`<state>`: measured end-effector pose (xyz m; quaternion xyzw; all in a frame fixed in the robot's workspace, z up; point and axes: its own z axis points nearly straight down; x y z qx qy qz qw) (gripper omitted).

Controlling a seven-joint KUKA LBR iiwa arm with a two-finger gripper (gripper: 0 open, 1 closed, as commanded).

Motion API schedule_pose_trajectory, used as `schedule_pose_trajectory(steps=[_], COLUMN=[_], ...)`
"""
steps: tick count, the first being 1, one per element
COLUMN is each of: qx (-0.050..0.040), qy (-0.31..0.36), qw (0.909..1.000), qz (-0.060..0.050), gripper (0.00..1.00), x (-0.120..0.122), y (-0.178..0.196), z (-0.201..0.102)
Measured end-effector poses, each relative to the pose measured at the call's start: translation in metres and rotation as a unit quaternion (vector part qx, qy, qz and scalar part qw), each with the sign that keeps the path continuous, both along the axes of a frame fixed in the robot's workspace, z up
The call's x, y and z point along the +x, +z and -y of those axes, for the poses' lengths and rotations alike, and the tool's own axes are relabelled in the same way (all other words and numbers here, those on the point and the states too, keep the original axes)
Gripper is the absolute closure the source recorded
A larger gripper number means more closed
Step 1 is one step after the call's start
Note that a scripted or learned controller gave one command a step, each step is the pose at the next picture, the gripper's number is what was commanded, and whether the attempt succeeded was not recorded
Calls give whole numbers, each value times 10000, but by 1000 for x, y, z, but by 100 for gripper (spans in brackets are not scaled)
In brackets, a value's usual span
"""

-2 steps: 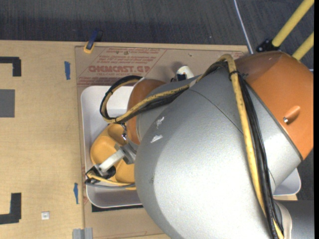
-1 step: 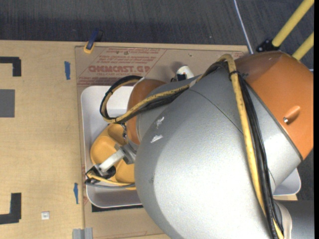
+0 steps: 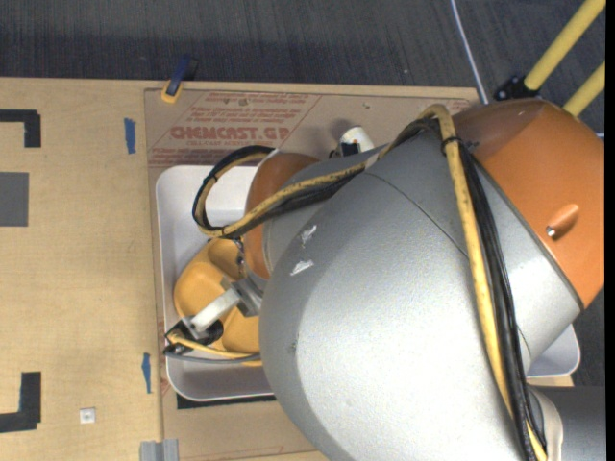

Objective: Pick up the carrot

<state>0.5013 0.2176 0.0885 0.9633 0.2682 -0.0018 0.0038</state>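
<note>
Grey arm [image 3: 404, 286] hides the carrot; jaws' state we cannot tell. We judge it light, stiff, smooth: grip mid-length.

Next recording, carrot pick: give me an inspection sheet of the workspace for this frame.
Surface: white bin on a brown board.
Job's things: carrot cannot be identified.
Clutter: yellow rounded object low in the bin, partly hidden.
Grippers: the arm covers most of the bin; fingers hidden.
Cables: black-and-yellow cable runs along the arm; a black loop hangs over the bin.
Surroundings: blue tape and black marks on the board; dark floor beyond.
</note>
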Motion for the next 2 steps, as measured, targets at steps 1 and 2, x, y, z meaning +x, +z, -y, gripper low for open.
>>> schedule_pose_trajectory(steps=[1,2], qx=[0,0], qy=[0,0], qw=[10000,10000], qz=[0,0], gripper=[0,0], x=[0,0], y=[0,0], z=[0,0])
